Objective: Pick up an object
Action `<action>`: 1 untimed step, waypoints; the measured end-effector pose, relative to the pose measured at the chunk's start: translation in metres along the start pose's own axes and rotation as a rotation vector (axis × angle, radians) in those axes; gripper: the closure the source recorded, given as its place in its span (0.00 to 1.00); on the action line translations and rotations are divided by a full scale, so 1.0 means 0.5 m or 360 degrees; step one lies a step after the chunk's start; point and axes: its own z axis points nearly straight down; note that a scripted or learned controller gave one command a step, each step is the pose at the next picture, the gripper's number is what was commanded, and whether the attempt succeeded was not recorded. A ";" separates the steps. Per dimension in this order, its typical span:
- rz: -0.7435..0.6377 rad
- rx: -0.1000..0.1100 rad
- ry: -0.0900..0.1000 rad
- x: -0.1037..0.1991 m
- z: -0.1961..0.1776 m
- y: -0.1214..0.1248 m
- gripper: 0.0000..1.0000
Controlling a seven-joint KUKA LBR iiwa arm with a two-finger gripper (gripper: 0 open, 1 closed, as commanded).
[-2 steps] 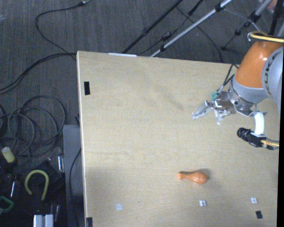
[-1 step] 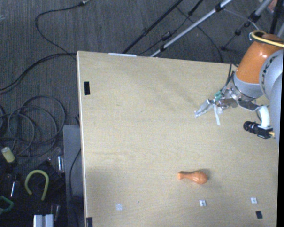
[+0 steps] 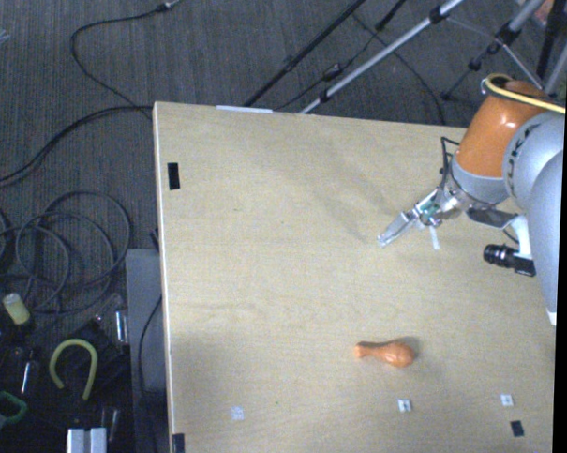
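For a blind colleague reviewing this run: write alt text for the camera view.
A small orange pear-shaped object lies alone on a pale wooden bench top, apart from the pincer of a grey arm with an orange band, which reaches in from the right and hangs above it in the picture. Cables lie on the dark floor to the left.

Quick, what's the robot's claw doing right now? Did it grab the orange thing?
Gripper: nothing in it; open or shut cannot be told.
Orange object: lying on the bench, apart from the gripper.
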 end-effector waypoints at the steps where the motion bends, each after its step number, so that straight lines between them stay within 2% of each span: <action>1: -0.0001 -0.0002 -0.0004 0.001 -0.020 0.002 1.00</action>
